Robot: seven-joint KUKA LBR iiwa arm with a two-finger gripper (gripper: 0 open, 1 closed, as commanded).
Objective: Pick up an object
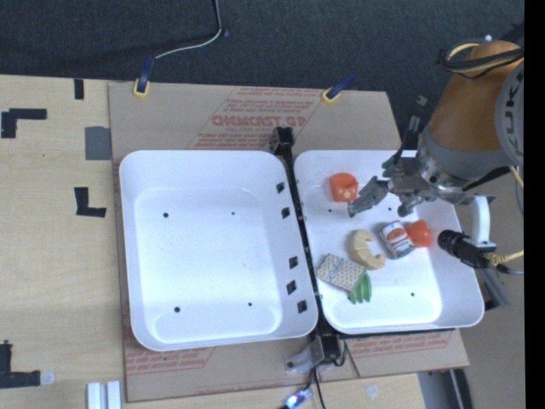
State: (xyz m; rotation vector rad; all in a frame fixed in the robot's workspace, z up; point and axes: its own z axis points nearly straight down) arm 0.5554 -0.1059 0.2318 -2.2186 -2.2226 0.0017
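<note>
Now, step in hand: the arm reaches in from the right and the gripper point(385, 199) hangs over the right bin point(443, 309). I think it is lining up to grab something. Nothing is lifted yet.
Fingers: two dark fingers point(368, 198) show, spread a little apart, with nothing between them.
Right bin: it holds all the things. The left bin point(140, 254) sits just beside it on the worktop point(51, 254).
Orange cup shape: a small orange thing point(343, 187) lies on the far left side of the right bin, just left of the fingers. It is round and stubby, so I cannot tell a long side.
Tan curved piece: a pale bent thing point(365, 248), like a bit of bread, lies near the middle of the bin. Its long side runs from far left to near right.
Small can: a little can point(396, 239) lies tipped over, just right of the tan piece. Its long side runs left to right, a bit slanted. A red-orange thing point(418, 233) touches its right end.
Patterned pad: a flat speckled piece point(339, 271) lies at the near left, with a green thing point(361, 289) right beside it.
Next move: I think the gripper must drop straight down over one thing, most likely the orange one or the tan one, then squeeze. It should keep away from the bin wall.
</note>
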